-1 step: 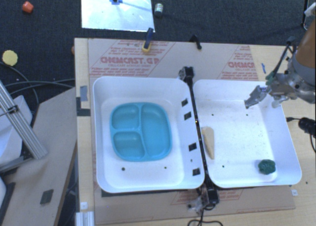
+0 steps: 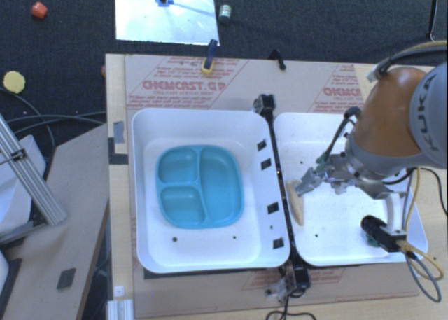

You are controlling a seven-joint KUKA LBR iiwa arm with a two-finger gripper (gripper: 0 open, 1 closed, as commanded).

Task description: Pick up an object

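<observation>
You can read "CHEMCAST GP" in red on the board behind the bins, and "KU" on the arm. The gripper hovers low in the right bin, just above a pale flat object by the divider; its fingers look nearly closed with nothing visibly between them. A blue divided plate lies in the left bin

The grey arm is seen reaching in from the right, its orange band uppermost. The gripper is extended leftward and held low, its wrist tilted downward.
</observation>
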